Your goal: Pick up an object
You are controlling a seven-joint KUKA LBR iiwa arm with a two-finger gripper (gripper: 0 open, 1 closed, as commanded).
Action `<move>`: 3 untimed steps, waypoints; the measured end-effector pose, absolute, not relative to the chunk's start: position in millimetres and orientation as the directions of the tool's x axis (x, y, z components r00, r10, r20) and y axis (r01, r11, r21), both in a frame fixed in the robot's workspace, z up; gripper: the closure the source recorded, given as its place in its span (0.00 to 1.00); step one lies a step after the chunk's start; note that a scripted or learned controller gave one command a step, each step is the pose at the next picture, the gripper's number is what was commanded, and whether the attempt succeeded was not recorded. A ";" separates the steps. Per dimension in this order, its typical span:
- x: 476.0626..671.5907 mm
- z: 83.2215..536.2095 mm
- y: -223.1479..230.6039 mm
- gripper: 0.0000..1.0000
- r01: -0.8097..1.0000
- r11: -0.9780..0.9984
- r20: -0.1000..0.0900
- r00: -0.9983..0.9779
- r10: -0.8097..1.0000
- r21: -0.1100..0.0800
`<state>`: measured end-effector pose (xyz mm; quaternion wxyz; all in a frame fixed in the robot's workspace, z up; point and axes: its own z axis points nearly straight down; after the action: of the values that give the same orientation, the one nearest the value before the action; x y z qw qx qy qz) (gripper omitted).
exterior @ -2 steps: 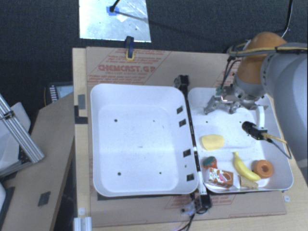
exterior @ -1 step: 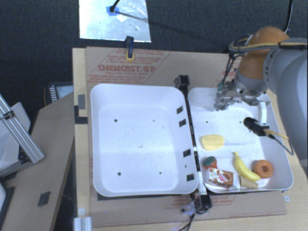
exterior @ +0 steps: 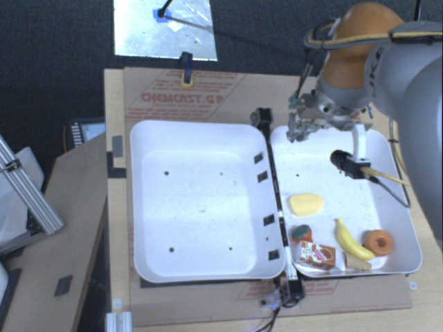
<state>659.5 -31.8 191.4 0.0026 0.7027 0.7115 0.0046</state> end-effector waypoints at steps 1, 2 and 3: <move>636.5 184.2 42.8 1.00 1.000 0.012 0.003 -0.012 1.000 -0.001; 642.3 184.9 89.8 1.00 1.000 0.010 0.002 -0.010 1.000 0.003; 643.0 195.8 86.2 1.00 1.000 0.006 0.001 -0.006 1.000 0.004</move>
<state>643.0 86.2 195.8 0.0009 0.7049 0.7093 0.0018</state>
